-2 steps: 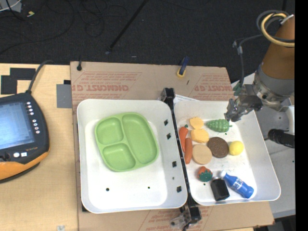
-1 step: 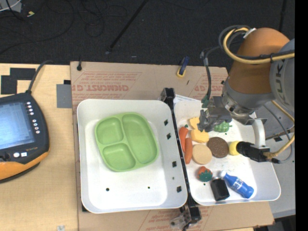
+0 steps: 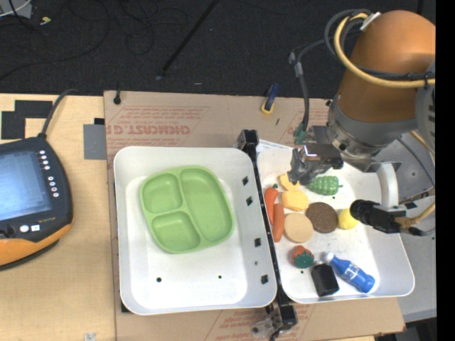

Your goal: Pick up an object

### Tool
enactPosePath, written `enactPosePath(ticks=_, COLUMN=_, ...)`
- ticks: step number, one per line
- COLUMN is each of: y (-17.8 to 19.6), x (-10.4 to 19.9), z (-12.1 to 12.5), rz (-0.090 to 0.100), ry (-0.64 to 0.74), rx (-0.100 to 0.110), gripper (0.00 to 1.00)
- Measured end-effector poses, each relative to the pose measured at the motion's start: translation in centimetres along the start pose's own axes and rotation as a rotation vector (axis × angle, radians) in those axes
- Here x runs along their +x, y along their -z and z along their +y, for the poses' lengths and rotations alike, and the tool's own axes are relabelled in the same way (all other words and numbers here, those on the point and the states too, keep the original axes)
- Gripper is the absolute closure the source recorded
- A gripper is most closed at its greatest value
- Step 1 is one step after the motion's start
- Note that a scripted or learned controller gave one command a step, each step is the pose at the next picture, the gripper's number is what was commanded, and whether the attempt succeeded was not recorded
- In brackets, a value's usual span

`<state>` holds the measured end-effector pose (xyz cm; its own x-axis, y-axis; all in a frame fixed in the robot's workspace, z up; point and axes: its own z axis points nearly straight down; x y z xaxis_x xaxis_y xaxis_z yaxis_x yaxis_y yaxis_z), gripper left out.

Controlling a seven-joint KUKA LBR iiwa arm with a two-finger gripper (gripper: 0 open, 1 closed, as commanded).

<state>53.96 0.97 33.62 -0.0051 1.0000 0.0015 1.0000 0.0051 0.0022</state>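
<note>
Where the gripper (image 3: pixel 297 175) dips among toy food (image 3: pixel 307 215), fingertips lost in clutter, grip state impossible to tell.

Both white bins (image 3: pixel 135 190) look like smooth, slightly glossy plastic, and the green divided plate (image 3: pixel 187 208) has the same moulded plastic sheen. They sit on matt brown cardboard (image 3: pixel 178 119) printed with red lettering, over a pale wood-look bench top (image 3: pixel 43 290). The arm's orange band (image 3: pixel 391 41) is glossy, while the blue bottle (image 3: pixel 353 273) looks like shiny plastic.
</note>
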Motion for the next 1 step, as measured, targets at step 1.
enactPosePath(ticks=1, y=5.25, x=4.31, z=-6.58, rz=0.001, ry=0.001, rx=0.002, gripper=1.0)
